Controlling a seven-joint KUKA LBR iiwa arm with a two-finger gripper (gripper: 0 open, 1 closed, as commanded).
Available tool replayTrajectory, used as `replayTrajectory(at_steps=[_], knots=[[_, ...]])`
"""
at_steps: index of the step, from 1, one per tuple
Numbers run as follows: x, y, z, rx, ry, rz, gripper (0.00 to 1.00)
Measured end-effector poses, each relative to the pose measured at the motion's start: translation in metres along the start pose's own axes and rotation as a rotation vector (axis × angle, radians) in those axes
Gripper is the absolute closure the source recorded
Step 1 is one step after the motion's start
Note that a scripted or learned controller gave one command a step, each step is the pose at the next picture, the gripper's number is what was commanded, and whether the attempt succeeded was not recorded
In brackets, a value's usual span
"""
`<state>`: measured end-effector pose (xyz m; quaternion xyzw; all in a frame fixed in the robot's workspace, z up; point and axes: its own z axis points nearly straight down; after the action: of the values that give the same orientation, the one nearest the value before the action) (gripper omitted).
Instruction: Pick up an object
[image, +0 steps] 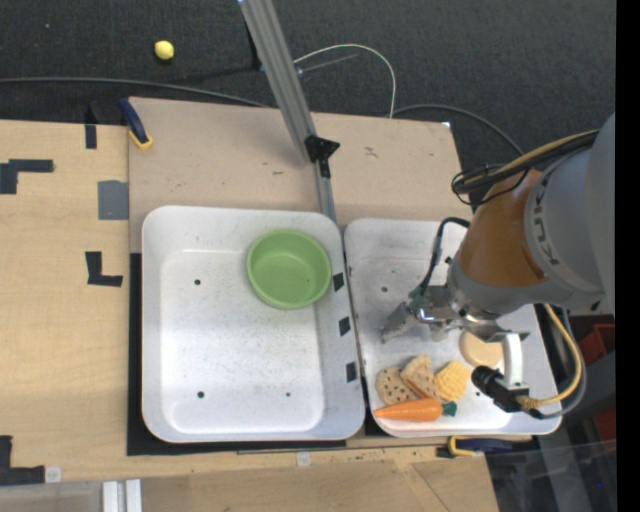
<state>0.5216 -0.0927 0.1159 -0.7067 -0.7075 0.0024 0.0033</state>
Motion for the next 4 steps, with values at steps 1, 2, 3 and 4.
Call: replayTrajectory(at_steps=[1, 2, 3, 4], knots=[[0.0, 0.001, -0.012, -0.003, 0.0, -0.002, 1.0], [0.002, -0.002, -0.055, -0.01, -0.001, 0.0, 1.0], [0.006, 0.008, -0.109, -0.012, -0.002, -0.001, 1.0], [0.006, 0.008, -0.117, -0.007, -0.001, 0.0, 1.0]])
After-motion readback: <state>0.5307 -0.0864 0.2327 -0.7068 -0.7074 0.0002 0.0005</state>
